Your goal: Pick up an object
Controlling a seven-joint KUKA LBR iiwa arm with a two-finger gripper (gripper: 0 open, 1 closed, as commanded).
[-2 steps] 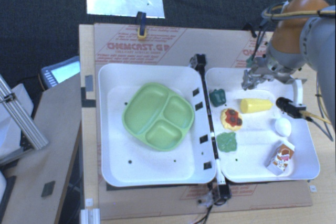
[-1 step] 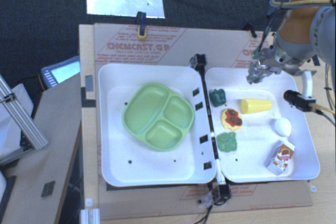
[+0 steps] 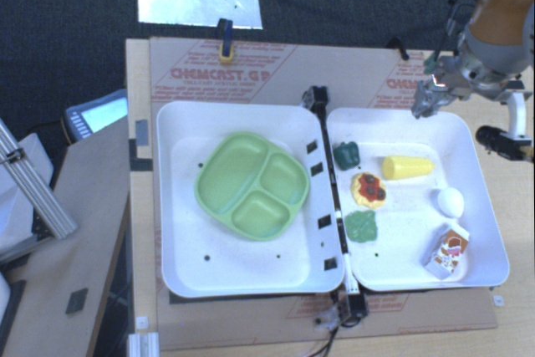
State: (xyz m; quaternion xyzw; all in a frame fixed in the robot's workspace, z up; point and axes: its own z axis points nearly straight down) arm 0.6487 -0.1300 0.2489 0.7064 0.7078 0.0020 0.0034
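The arm is at the start of the task: no object is taken yet, and the step in hand seems to be the approach toward the right bin (image 3: 481,171). The gripper (image 3: 424,106) hangs above the far rim of this bin, near its back right corner, and nothing is seen between its fingers. How far the fingers are apart cannot be told, because they are small and dark against the rim.

All the things that could be picked lie in the right bin. A dark green piece (image 3: 346,154) is nearest to the divider at the back, and the yellow corn-like piece (image 3: 408,167) lies just beside it toward the right. A small toy pizza (image 3: 369,190) with red spots is in the middle, and a pale green leafy piece (image 3: 361,226) lies near the divider, in front of the pizza. A white egg (image 3: 450,201) and a small milk carton (image 3: 447,253) are at the right side, the carton close to the front wall. The left bin (image 3: 180,263) bears a green divided plate (image 3: 252,186).

The next move probably calls for the arm to travel forward over the bin and then to descend on one chosen thing. The yellow piece seems the closest choice, and it has free space around it. The egg is round and may slip, and the carton stands near the wall, so the fingers have less room there
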